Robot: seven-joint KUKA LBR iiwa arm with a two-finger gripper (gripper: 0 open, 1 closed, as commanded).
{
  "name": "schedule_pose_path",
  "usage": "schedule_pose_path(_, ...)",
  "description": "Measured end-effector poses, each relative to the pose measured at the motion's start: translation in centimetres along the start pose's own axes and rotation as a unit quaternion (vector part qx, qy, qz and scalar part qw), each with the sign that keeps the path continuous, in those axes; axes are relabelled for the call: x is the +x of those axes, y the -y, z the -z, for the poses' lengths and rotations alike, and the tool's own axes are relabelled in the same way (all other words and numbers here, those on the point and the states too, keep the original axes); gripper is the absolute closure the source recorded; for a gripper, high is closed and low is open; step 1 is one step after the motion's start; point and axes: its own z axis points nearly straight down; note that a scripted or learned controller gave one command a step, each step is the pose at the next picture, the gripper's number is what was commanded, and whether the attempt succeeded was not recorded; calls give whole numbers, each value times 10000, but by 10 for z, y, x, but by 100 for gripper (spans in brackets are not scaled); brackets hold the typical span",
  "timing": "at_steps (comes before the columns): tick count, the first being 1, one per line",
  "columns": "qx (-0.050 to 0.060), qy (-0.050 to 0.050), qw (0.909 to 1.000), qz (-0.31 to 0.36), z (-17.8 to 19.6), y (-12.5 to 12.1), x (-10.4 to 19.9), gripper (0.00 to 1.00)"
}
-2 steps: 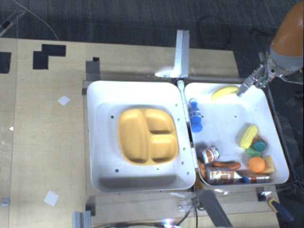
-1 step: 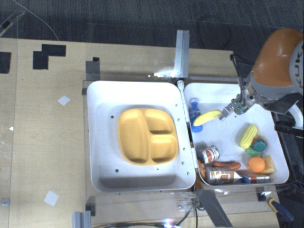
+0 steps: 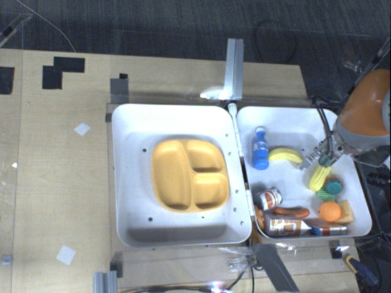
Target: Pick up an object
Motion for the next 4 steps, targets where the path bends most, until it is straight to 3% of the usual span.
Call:
schedule_pose_path(1, 13, -28, 9999, 119, 20, -58, -65, 100)
schedule_pose_path(2, 70, -66, 9778, -2092, 37, -54, -62, 100)
schedule_pose_path(3, 40, -37, 9836, -1801, -4, -45, -54, 100)
schedule_pose_path(4, -8, -6, 9690, -2472, 99, -50, -39, 100)
